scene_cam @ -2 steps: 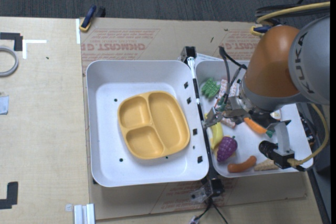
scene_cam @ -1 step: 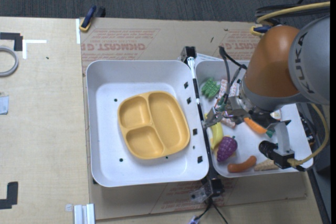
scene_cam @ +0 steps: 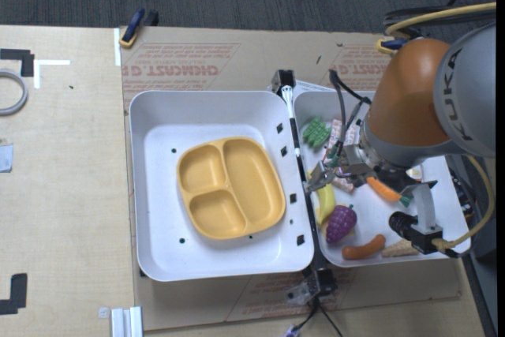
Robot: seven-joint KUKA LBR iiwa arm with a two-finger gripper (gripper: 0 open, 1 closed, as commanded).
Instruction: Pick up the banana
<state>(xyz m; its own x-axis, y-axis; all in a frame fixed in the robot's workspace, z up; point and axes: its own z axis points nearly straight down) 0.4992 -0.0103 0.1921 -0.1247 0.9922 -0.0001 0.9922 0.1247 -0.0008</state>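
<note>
Arm [scene_cam: 418,102]: grey with an orange band, comes in over the right bin [scene_cam: 454,193] and covers much of it.

Left bin [scene_cam: 150,170]: holds a yellow three-part tray [scene_cam: 229,185], well apart from the banana.

Right bin, taken from the banana [scene_cam: 325,203]: the banana lies near the wall shared with the left bin, long axis running roughly along that wall. Grapes [scene_cam: 341,222] touch or nearly touch its lower right side. Green item [scene_cam: 316,132] above it. Carrot [scene_cam: 384,189] to its right. Sausage [scene_cam: 363,249] below and right.

Gripper [scene_cam: 327,174]: just above the banana's upper end, wiring around it. Whether the claw is released or clenched, cannot tell; nothing seen held.

Handling, as a guess: toy banana, light, stiff, smooth plastic, likely slippery, curved. Best taken across the narrow middle; the wall on one side and the grapes on the other leave little finger room.
</note>
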